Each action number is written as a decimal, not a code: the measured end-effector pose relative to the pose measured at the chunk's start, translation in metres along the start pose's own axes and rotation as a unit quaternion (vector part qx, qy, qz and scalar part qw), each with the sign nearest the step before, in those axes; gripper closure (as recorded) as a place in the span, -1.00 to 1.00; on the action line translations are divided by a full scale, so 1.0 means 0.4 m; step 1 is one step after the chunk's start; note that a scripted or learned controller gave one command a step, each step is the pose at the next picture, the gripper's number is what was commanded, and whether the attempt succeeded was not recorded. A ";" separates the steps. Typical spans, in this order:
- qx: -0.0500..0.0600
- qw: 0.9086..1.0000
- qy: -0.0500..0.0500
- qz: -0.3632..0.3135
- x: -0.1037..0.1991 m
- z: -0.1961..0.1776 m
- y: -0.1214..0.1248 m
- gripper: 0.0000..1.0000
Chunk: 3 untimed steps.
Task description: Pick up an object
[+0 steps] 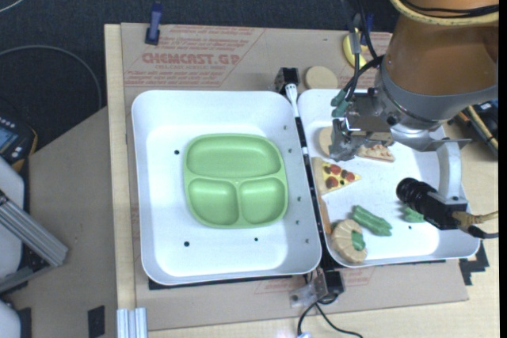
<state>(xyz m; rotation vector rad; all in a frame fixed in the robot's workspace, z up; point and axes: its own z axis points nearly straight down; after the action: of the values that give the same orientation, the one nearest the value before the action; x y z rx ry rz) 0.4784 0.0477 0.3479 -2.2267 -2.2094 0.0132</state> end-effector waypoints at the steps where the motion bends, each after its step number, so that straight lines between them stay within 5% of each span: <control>1: -0.006 1.000 0.001 -0.003 -0.009 -0.029 0.002 1.00; 2: -0.002 1.000 0.001 -0.003 -0.030 0.030 0.002 1.00; 3: -0.007 1.000 0.002 -0.008 0.156 -0.063 0.001 1.00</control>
<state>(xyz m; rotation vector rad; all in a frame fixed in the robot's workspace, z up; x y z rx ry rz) 0.4795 0.1102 0.3731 -2.2146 -2.2309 -0.0080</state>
